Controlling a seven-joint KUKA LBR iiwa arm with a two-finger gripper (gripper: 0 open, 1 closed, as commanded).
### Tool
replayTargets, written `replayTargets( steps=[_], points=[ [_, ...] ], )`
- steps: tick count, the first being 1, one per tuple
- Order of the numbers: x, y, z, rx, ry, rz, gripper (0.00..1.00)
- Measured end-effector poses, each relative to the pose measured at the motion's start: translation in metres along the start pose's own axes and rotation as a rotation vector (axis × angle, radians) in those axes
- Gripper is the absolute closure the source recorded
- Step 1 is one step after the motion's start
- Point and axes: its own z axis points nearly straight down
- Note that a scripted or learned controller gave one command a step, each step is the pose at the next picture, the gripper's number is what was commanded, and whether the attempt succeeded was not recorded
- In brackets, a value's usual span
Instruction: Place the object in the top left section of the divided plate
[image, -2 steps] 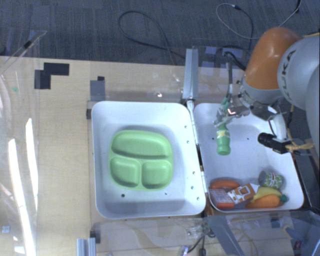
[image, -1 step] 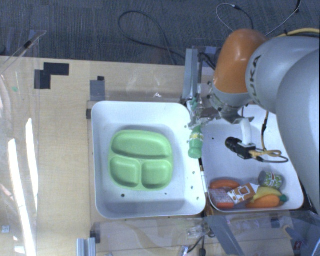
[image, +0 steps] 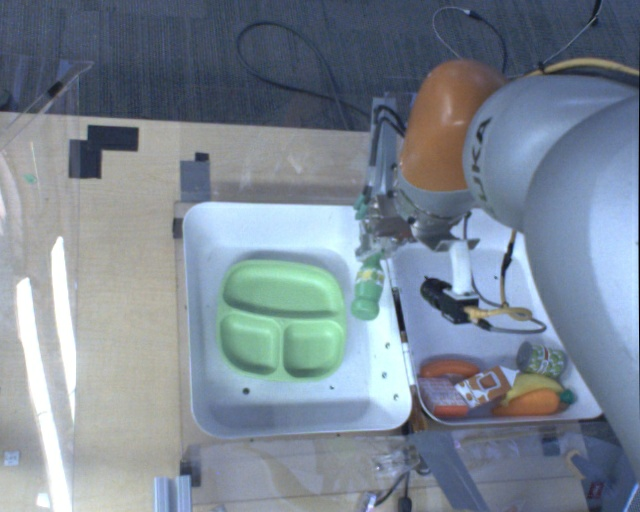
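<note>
The surface (image: 110, 350) is pale wood, seen at a slant from above. Two shallow white bins sit on it side by side, their inner edges touching. The left bin (image: 290, 415) lies near the middle of the surface, with bare wood well to its left and along its far side. The right bin (image: 495, 265) lies partly under the arm. A black L-shaped patch (image: 100, 147) marks the surface near its far left corner, and a small grey block (image: 195, 178) stands just beyond the left bin's far left corner. A clear panel (image: 40, 300) stands upright over the left part, catching bright streaks of light. Beyond the far edge is dark floor (image: 200, 60) with a black cable (image: 300, 50) looping across it.
</note>
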Motion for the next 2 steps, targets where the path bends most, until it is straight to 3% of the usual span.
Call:
replayTargets(
  steps=[1, 2],
  points=[
    [0.051, -0.005, -0.019, -0.003, 0.0, -0.55, 1.0],
    [0.083, -0.033, -0.032, -0.004, 0.0, -0.864, 1.0]
  ],
)
